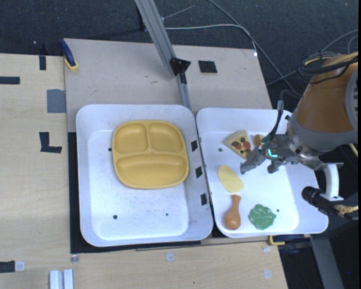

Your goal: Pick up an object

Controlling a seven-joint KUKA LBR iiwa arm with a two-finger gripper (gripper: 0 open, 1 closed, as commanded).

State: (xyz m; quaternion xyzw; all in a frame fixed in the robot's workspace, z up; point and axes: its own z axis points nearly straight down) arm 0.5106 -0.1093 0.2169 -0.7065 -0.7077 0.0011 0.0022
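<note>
While the tabletop (24, 161) carries two white bins, the left bin (138, 221) holds a yellow divided plate (150, 153), and the right bin (289, 203) holds the toys. The tool (260, 161), fingers apart and holding nothing, hovers just right of the pizza slice (237, 142); a pale yellow piece (230, 178), drumstick (233, 214) and green lump (262, 217) lie below, bare floor at right.

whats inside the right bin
The right bin holds a pizza slice, a pale yellow oval piece, a chicken drumstick and a green leafy piece. The gripper and arm cover part of the bin's right side, so anything beneath stays hidden.
</note>
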